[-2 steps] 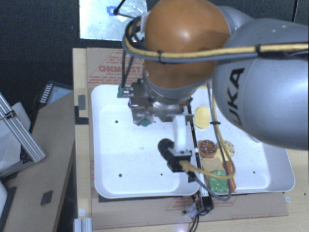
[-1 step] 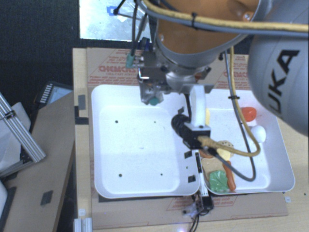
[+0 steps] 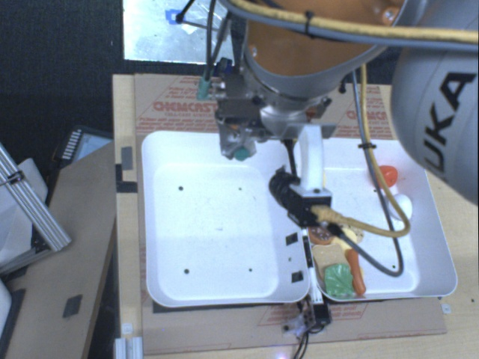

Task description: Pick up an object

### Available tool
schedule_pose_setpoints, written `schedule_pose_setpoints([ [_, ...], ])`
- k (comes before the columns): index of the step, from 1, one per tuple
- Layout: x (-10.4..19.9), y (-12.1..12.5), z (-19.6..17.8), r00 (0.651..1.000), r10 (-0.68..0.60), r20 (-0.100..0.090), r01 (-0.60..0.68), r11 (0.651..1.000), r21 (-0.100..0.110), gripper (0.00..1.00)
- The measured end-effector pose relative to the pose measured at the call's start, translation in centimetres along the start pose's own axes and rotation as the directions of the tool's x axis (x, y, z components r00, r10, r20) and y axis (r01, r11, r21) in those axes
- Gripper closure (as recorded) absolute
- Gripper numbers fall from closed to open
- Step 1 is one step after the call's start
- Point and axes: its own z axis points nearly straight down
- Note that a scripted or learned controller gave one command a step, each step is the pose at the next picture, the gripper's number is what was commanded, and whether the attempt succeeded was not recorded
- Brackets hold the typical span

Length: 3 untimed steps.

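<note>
The gripper (image 3: 238,146) hangs over the far edge of the left bin (image 3: 168,275), close to the divider between the two bins. Whether its jaws are spread or pressed together I cannot tell; something teal shows at the tip, but it is too blurred to say if it is a finger pad or a held thing.

Everything worth picking lies in the right bin (image 3: 441,271), toward its near-left corner: a green object (image 3: 337,280) at the near edge, an orange carrot-like piece (image 3: 356,271) touching its right side with its long axis running near to far, and a brown round piece (image 3: 322,235) just beyond them. An orange-red object (image 3: 387,175) sits by the bin's far right part, with a white rounded object (image 3: 403,205) near it. A yellow cable (image 3: 367,229) drapes across this bin.

So the nearest pickable things lie to the gripper's right and toward the near edge of the desk; by my reading the jaws must cross the divider first
</note>
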Motion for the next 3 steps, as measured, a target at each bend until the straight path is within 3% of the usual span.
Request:
schedule_pose_setpoints([
  [3,0.0,0.0,-2.9,1.0,0.0,0.0,0.0,1.0,0.0,1.0],
])
